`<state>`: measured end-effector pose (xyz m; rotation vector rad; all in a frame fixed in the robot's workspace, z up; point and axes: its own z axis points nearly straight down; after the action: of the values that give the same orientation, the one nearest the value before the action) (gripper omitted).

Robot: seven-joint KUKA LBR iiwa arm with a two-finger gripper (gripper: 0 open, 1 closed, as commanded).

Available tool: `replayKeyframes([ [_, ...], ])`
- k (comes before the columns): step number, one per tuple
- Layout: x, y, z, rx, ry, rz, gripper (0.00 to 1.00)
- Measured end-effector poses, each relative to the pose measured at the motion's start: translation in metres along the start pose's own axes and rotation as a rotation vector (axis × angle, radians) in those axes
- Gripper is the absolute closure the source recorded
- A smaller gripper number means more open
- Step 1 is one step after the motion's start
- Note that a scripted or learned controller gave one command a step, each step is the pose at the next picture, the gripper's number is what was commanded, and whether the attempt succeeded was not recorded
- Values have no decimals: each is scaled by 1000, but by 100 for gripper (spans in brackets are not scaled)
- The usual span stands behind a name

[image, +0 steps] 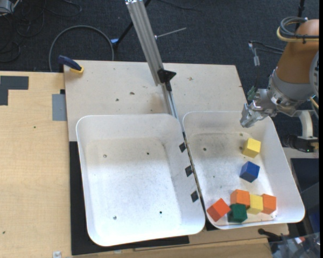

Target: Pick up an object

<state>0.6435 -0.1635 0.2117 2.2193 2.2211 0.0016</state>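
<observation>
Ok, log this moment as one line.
gripper above right bin far edge | nothing seen held | nearest: yellow cube | blue cube beyond

Two bins sit side by side on the tabletop; blocks cluster in the right bin, the hand above its far edge.

Gripper hovers above right bin's 7 blocks.
</observation>
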Motion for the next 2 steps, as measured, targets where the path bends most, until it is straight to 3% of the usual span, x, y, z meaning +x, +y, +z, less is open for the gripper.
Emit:
replayKeyframes([
  [1,33,10,42,8,2,-2,100],
  [2,32,10,40,5,1,0,0],
])
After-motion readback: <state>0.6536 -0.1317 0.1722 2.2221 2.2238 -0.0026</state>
